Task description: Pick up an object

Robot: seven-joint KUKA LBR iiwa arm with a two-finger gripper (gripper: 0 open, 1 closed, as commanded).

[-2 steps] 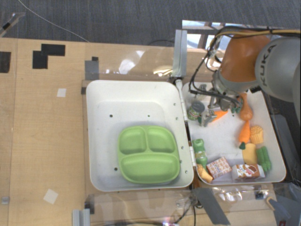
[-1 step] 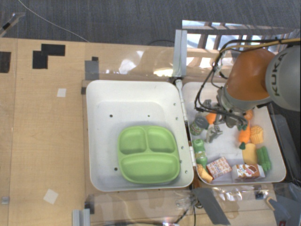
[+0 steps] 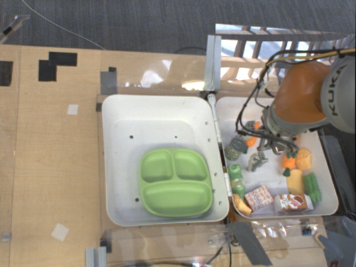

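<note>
In the right bin [image 3: 328, 207], nearest at 6 o'clock, lie a small snack box [image 3: 259, 197] and a milk carton [image 3: 292, 203]. Just beyond, the gripper [image 3: 257, 161] hangs over bare floor at the centre, grasping nothing; its closure I cannot tell. A green divided plate [image 3: 176, 182] rests in the left bin [image 3: 119, 115].

Dark grey ribbed carpet floor [image 3: 139, 10] across top, thin pale cable [image 3: 61, 26] trailing over it. Light wooden benchtop [image 3: 50, 166] below, with black square markings [image 3: 55, 64] near upper left and small pale tape squares [image 3: 73, 109]. Bright glare on clear plastic sheet [image 3: 161, 77] near bench's far edge.
</note>
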